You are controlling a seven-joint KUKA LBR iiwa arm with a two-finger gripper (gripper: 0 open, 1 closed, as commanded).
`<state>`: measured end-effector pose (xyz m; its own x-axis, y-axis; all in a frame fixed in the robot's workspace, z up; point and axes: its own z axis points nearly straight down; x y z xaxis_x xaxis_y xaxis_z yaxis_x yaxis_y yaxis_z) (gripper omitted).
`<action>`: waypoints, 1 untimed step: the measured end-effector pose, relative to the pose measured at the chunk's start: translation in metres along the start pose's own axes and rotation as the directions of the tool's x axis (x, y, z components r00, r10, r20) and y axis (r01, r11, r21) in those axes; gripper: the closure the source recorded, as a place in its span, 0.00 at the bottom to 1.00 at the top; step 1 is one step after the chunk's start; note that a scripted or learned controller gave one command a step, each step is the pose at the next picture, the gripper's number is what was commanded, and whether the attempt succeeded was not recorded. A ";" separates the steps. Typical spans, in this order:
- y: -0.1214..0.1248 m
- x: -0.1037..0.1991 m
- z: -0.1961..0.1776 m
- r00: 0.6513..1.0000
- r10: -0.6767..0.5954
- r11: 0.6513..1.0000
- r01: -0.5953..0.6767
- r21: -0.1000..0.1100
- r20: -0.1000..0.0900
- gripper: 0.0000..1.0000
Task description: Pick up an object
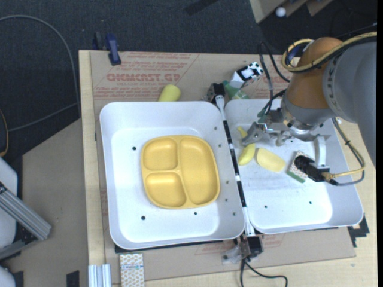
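One fixed camera sits above my bench, looking down at a slant from a middling height. Both white bins fall in frame: the left bin (114, 130) near centre, the right bin (323, 211) toward the right side. My arm (335, 76) enters from upper right. Dark floor (42, 58) shows beyond the bench's far and left edges.

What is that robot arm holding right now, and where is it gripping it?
It cannot be told. The end effector sits low in the right bin, just above the yellow pieces, but no piece is seen in it.
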<state>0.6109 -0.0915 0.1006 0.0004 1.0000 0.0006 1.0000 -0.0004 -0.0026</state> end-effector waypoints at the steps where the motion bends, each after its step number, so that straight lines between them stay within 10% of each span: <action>1: -0.026 -0.006 0.016 1.000 0.000 1.000 0.000 0.000 0.000 0.00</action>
<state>0.5847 -0.0978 0.0843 0.0009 1.0000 0.0007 1.0000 -0.0009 -0.0025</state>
